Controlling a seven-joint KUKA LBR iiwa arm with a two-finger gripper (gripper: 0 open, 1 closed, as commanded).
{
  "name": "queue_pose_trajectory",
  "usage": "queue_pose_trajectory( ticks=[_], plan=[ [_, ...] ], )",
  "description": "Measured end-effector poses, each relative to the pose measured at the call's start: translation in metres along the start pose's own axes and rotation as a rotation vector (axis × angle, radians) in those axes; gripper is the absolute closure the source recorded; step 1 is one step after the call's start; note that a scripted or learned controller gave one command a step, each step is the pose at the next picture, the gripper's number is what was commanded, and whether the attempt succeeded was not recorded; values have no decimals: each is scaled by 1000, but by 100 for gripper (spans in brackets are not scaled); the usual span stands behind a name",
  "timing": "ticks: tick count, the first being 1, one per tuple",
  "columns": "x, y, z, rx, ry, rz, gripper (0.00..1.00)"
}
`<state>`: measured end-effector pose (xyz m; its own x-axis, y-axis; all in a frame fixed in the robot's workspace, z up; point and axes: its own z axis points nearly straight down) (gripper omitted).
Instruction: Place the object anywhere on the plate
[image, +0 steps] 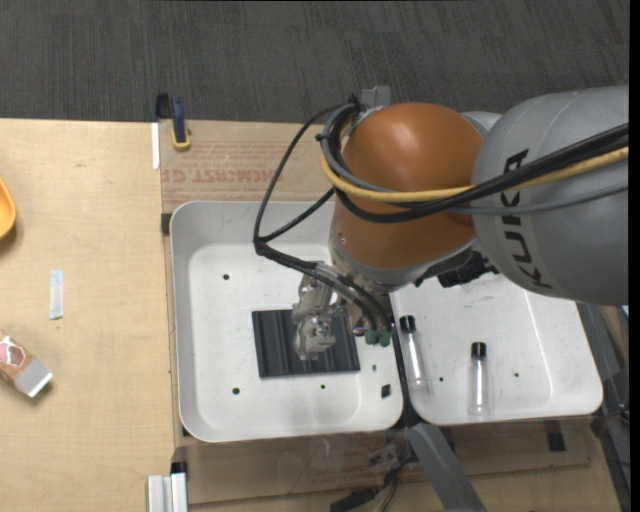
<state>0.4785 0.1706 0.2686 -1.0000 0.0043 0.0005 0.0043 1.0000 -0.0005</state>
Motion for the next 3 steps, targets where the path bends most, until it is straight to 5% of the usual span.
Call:
queue_pose_trajectory(
  ticks=[1, 2, 3],
  plan=[
    [0, 4, -34, -1, -2, 172, 100],
    [0, -25, 2, 0, 0, 107, 100],
    [0, -37, 5, 0, 0, 316, 100]
  ],
)
